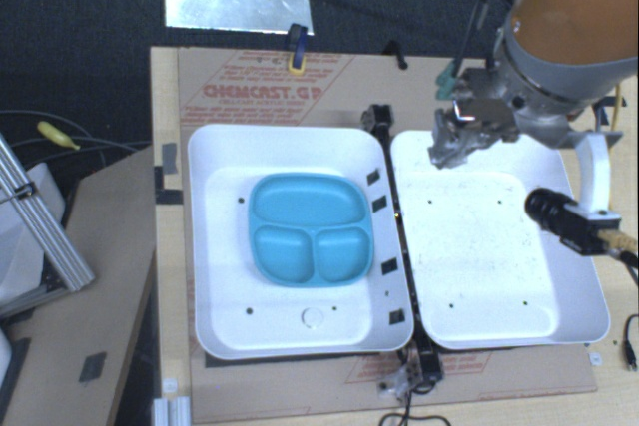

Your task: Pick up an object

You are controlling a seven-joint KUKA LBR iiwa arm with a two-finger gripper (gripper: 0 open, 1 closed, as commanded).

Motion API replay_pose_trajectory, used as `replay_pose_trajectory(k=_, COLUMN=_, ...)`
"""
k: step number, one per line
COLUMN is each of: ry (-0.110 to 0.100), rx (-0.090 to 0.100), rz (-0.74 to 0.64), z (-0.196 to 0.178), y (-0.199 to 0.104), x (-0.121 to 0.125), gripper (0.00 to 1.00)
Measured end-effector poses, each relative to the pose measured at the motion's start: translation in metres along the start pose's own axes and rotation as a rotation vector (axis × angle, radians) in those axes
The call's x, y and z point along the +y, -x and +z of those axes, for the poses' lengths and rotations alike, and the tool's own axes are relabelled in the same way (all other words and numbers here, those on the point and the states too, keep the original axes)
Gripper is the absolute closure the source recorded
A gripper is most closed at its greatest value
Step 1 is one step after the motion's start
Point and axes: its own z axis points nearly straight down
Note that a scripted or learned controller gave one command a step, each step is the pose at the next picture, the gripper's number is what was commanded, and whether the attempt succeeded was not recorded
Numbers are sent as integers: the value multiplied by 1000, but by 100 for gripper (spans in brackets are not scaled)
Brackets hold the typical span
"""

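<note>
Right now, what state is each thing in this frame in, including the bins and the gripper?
blue divided tray: lying flat, right way up, in the middle of the left bin, not held
left bin: flat on the bench, holding the tray
right bin: flat on the bench, beside the left bin
gripper: over the right bin's far corner near the divide, apart from the tray

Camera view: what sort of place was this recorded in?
Probably a robotics lab test bench: a grey-and-orange robot arm reaches over two white bins on a cardboard sheet, with aluminium framing at left.
</note>
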Motion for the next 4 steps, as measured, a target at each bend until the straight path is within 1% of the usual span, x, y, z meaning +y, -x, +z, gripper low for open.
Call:
replay_pose_trajectory(k=1, ry=-6, rx=-2, rz=0, z=22, y=-3, x=0, gripper=100)
replay_pose_trajectory(k=2, ry=0, rx=3, rz=-7, z=-36, y=-85, x=0, gripper=100)
replay_pose_trajectory(k=3, ry=-2, rx=1, rz=-4, z=-44, y=-80, x=1, gripper=100)
replay_pose_trajectory(k=4, ry=0, rx=2, rz=-10, z=-55, y=-81, x=1, gripper=100)
